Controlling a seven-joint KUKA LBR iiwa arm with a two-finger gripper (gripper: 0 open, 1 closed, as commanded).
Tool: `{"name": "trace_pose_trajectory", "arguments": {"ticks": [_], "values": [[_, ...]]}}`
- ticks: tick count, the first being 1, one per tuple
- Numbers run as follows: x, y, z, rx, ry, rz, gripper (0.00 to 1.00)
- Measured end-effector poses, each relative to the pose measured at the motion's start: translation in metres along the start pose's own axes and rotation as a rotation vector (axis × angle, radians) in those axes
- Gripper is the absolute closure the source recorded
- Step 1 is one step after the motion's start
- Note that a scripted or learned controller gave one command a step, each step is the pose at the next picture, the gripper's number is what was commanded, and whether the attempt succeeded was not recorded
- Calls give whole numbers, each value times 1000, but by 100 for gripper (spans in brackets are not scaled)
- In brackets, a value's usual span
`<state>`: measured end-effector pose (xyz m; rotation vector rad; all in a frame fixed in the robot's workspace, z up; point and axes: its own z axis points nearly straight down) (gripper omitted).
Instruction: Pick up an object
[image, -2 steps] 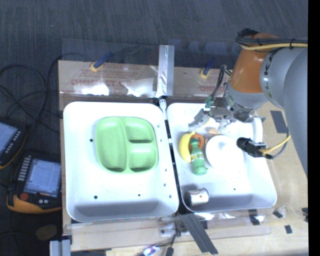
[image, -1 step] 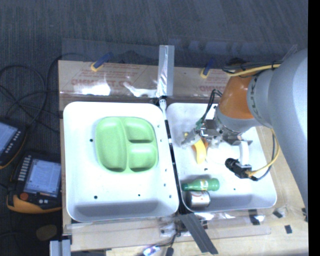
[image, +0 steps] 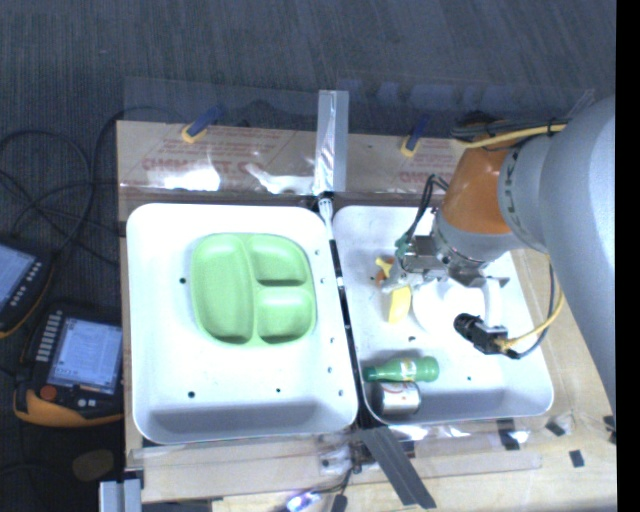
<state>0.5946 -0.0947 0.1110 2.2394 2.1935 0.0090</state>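
Seen from above, your grey arm with its orange wrist band (image: 478, 196) reaches in from three o'clock and hangs over the right shallow white plastic bin (image: 530, 395); its end effector (image: 428, 262) sits low over the upper half of that bin, and you cannot tell from this angle how it stands or whether anything is caught in it. Just at its nine o'clock side lies a small yellow scrap-like object (image: 384, 267); directly below that, toward six o'clock, rests a pale yellow wedge-shaped block (image: 399, 304), close to the end effector but with no clear contact visible. Further toward six o'clock a green plastic bottle with a white label (image: 402, 371) lies on its side across the bin floor; just beneath it, tucked into the bin's lower left corner, lies a silver metal can (image: 398, 400), the two nearly touching. A black cable fitting with a yellow lead (image: 478, 331) hangs off the arm at four o'clock from the end effector. In the left shallow white plastic bin (image: 150, 390), a light green divided plastic tray with three compartments (image: 252, 287) lies flat near the middle, well apart from everything in the right bin. Both bins sit side by side on your desk (image: 150, 160), its brown top showing at twelve o'clock.
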Motion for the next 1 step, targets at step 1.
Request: {"name": "trace_pose_trajectory", "arguments": {"ticks": [1], "values": [[45, -25, -130, 12, -3, 96, 100]]}}
